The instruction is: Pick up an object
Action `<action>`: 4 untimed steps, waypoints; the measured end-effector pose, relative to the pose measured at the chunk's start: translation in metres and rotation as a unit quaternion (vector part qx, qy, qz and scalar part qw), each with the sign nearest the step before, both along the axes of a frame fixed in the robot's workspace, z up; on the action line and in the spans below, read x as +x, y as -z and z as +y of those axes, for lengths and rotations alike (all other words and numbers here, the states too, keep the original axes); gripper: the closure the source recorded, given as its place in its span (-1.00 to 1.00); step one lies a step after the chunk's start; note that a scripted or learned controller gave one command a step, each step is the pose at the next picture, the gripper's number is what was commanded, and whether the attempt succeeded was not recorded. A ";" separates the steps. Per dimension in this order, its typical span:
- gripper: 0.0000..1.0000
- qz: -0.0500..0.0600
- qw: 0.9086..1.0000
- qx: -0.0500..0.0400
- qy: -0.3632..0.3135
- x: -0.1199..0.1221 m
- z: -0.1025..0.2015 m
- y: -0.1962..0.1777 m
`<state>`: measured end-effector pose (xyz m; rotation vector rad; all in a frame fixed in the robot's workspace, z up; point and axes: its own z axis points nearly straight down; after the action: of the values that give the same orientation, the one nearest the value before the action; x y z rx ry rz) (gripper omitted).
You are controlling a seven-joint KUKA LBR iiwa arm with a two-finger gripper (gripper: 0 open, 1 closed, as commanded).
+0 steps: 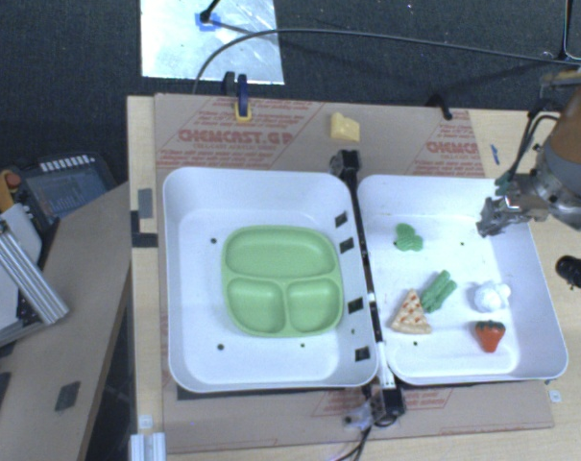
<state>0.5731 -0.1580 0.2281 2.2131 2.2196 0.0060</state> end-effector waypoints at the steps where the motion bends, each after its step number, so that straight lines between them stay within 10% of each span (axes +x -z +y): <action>1: 1.00 0.001 1.000 0.000 -0.001 0.001 0.000 -0.038; 4: 1.00 0.004 1.000 0.002 -0.003 -0.035 0.147 -0.039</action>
<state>0.5379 -0.0108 0.2667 2.2112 2.2332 0.0031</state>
